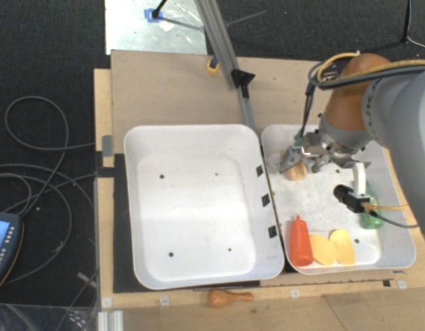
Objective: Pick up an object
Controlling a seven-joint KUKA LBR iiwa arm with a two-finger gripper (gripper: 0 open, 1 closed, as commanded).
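Observation:
My gripper point(299, 158) hangs over the back left part of the right bin point(399, 254), low above its floor. A small tan object point(294, 172) lies right under it, partly covered by the gripper's metal tip. I cannot make out whether the tan object is gripped or just lying beneath. Toward the bin's front lie a red bottle-shaped object point(299, 240) and two yellow pieces point(323, 249) point(343, 245). A green object point(370, 219) sits at the right side, half hidden by a black part of the wrist and a yellow cable.
The left bin point(140, 205) stands beside the right one, joined by black clips. A brown pear-shaped object point(229, 296) lies on the bench in front of the bins. A grey pole point(223, 40) slants in from the back. The arm covers the right bin's back right.

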